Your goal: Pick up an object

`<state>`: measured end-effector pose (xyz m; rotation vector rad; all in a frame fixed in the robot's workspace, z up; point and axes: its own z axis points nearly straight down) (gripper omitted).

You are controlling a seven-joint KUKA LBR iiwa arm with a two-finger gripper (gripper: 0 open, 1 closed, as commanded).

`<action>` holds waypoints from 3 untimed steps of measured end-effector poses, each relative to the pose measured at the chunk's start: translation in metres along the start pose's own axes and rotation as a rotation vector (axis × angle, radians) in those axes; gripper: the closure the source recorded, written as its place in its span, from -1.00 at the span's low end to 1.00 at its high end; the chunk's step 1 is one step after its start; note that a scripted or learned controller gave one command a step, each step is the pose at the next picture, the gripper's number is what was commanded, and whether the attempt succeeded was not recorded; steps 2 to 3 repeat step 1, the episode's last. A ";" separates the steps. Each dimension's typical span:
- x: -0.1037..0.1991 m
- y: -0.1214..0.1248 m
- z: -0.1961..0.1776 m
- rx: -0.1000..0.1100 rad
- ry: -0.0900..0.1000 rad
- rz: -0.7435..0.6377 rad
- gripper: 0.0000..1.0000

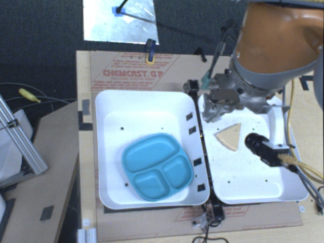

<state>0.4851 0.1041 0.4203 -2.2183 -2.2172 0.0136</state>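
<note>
A blue three-compartment tray (157, 165) lies flat in the left white bin (116, 110). A tan wedge-shaped piece (229, 136) rests in the right white bin (253, 186), near its left wall. My gripper (215, 110) hangs over the upper left part of the right bin, just above and to the left of the wedge. The arm's wrist covers most of the gripper.
The big grey and orange arm body (276, 34) fills the upper right. A black cylindrical part (260, 147) with cables sticks out over the right bin, right of the wedge. Black clips (195, 130) line the divider between the bins. Cardboard lies under both bins.
</note>
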 end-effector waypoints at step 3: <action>0.042 0.020 -0.122 -0.026 0.008 -0.008 1.00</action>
